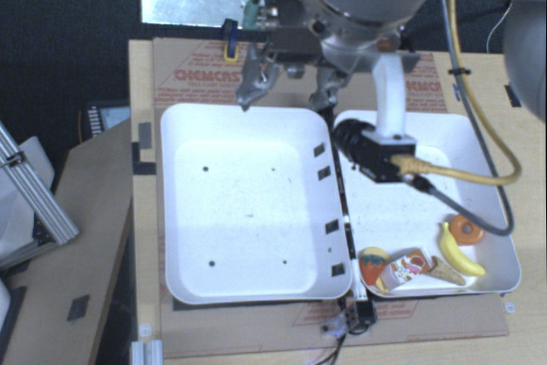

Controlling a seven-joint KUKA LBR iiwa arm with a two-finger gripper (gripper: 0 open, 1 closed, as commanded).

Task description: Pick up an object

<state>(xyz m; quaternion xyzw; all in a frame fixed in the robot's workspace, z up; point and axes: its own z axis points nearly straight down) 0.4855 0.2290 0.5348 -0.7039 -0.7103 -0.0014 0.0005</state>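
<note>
My gripper (288, 92) hangs over the far rim of the left bin (175, 209), high above the bench. Its two fingers (254, 88) stand wide apart and open, with nothing between them. The objects lie in the near corner of the right bin (491, 184): a yellow banana (458, 251), a small orange round fruit (466, 229), a red-orange fruit (373, 264), a white and red packet (406, 267) and a tan cone-shaped piece (447, 273). The gripper is far from all of them, up and to the left.
A white post with a black block (373, 151) and a yellow cable (466, 176) reaches over the right bin's far left part. The divider with black clips (335, 209) separates the bins. A metal frame (34, 192) stands at the left.
</note>
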